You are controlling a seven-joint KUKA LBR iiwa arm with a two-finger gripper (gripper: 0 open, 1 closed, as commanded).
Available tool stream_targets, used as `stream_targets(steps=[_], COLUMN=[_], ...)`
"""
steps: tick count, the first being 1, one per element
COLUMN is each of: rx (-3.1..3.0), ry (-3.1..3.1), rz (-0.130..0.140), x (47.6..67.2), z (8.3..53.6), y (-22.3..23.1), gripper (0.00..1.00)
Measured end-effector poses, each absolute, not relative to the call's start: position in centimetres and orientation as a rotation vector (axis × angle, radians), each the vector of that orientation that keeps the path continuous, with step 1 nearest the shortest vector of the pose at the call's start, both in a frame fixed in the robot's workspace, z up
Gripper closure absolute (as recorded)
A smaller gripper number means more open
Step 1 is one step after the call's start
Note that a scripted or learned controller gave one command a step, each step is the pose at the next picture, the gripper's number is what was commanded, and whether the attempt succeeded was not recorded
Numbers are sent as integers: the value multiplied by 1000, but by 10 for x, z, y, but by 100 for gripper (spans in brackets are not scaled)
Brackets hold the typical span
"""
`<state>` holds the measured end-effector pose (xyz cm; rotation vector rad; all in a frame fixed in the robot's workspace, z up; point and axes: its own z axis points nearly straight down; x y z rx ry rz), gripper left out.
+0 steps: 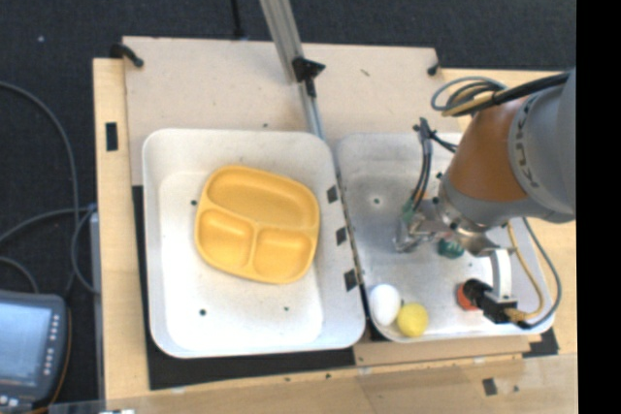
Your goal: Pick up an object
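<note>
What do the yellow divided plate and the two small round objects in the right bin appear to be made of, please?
The yellow divided plate looks like moulded plastic: uniform colour, soft sheen, rounded compartment ridges. The white egg-shaped object appears smooth and matte, possibly plastic. The yellow ball looks dull-surfaced, perhaps plastic or foam; too small to tell.

- A tan desk (112, 208) is carrying two white bins (165, 160).
- A metal pole (277, 5) is slanting above.
- A grey screen (29, 339) is sitting lower left.
</note>
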<state>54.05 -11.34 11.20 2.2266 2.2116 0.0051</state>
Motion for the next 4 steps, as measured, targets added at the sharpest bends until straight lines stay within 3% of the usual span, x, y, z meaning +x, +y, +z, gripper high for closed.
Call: stream_targets(steps=[3, 4], rx=[2212, 2214], ry=[2220, 2229], rz=[7, 1], x=[546, 555], z=[272, 260], y=[-107, -49], gripper=[100, 100])
